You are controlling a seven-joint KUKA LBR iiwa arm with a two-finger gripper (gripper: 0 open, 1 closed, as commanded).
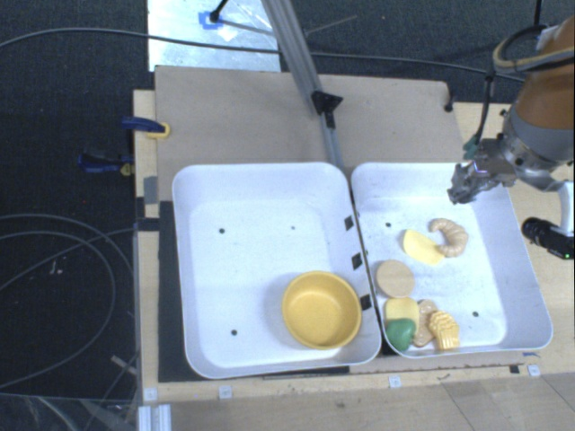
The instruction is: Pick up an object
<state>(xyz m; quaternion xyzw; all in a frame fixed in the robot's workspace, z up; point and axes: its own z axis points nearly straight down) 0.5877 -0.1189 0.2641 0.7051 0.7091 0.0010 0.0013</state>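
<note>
Croissant (449, 235) lies apart from the gripper (464, 189).

The arm (544, 106) reached in from the right of the camera view, its orange band uppermost and the grey wrist section below it slanting down and to the left. At its end the gripper (466, 185) hung over the far right part of the right bin (512, 241), near that bin's back rim and up and to the right of its middle. The gripper pointed down and leftward toward the bin floor. Its dark head was small and blurred, and nothing could be made out between its tips.
</note>
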